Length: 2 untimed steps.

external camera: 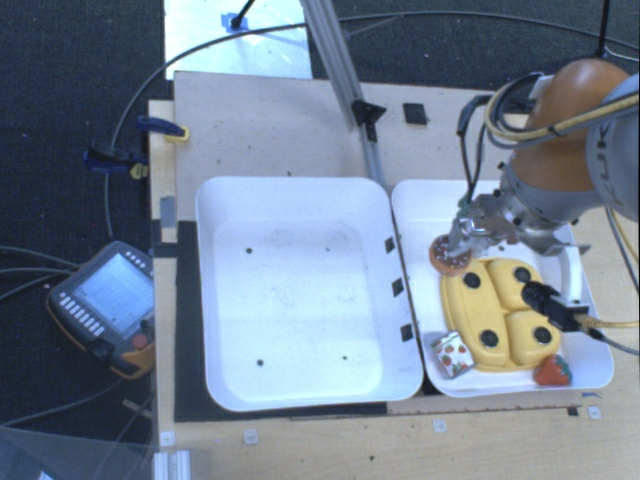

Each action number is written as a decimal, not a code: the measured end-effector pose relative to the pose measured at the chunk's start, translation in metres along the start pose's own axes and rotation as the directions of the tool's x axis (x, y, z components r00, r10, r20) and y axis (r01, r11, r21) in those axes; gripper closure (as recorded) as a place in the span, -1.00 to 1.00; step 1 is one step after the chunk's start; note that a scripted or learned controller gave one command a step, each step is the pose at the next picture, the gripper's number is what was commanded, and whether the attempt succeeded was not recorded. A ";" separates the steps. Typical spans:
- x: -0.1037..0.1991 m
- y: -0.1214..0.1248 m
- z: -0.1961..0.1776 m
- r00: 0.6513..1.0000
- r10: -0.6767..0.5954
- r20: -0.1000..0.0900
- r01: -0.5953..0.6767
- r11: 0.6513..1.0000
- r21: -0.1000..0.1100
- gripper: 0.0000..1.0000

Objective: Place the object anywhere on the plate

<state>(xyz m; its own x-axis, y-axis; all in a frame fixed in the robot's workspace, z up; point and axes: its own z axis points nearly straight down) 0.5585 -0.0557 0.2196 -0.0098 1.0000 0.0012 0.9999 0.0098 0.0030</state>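
The gripper point(458, 240) is hovering over a small round doughnut point(449, 256) sitting just beside the yellow plate's point(497, 313) upper left corner; I cannot tell its state. It should be descending squarely, centring on the doughnut before closing.

A robotics lab: an industrial arm point(575, 138) over white bins point(300, 288) on a table point(270, 128), teach pendant point(105, 308) and cables on carpet.
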 end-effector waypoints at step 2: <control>0.104 0.035 0.007 1.000 -0.001 -0.001 0.001 1.000 0.000 1.00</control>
<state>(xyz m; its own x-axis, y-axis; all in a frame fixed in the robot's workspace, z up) 0.5927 0.0483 0.2128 -0.0110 0.9999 0.0022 0.9999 0.0110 0.0034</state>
